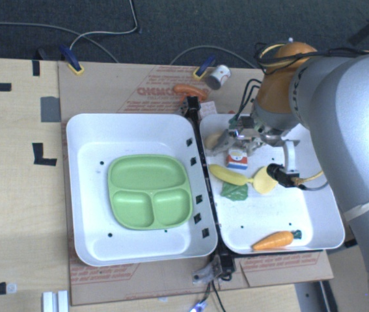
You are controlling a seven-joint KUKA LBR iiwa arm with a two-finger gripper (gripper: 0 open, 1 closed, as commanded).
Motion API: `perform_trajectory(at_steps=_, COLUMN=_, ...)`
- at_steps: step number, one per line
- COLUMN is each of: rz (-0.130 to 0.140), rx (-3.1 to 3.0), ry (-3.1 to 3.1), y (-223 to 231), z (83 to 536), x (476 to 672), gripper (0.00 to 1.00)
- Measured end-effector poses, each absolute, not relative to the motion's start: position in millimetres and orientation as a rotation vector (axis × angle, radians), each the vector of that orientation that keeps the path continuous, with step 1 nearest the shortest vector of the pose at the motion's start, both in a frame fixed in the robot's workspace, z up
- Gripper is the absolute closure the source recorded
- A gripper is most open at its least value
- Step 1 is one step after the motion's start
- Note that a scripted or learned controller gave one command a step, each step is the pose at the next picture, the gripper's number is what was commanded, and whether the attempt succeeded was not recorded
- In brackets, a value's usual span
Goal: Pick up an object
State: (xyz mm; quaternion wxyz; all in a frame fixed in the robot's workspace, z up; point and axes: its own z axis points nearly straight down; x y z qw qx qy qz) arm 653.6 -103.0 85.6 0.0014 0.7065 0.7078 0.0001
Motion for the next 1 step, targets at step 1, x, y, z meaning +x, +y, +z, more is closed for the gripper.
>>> perform_trajectory(at_steps=1, rz=-0.001, rx=2.218, ry=2.223, y=-102.8, z=95.3, x=653.4, gripper=1.0)
